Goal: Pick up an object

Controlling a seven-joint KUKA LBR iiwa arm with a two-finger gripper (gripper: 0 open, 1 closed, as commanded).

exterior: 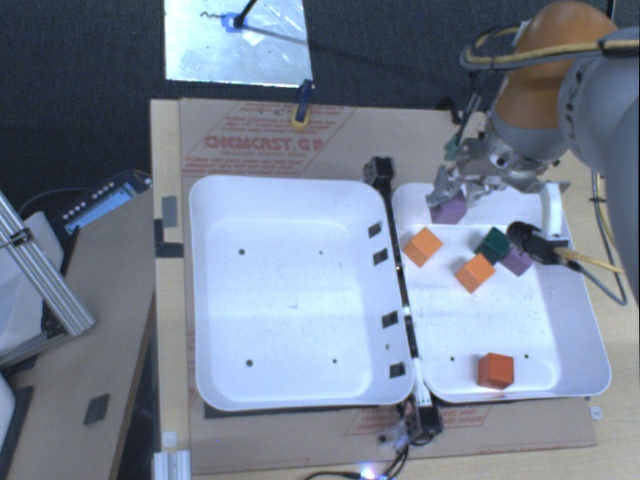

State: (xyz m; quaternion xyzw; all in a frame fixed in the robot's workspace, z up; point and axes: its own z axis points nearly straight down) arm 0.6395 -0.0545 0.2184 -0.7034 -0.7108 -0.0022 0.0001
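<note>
My gripper hangs over the far left corner of the right bin. A small purple block sits between its fingertips, and the fingers are shut on it. Whether the block is off the bin floor I cannot tell. Other blocks lie loose in the same bin: an orange one just in front of the gripper, a second orange one, a dark green one, a second purple one and a red-orange one near the front rim.
The left bin lies beside the right one, with a black clipped divider between them. A black connector with a yellow cable reaches in at the right. A shiny plate lies behind the bench.
</note>
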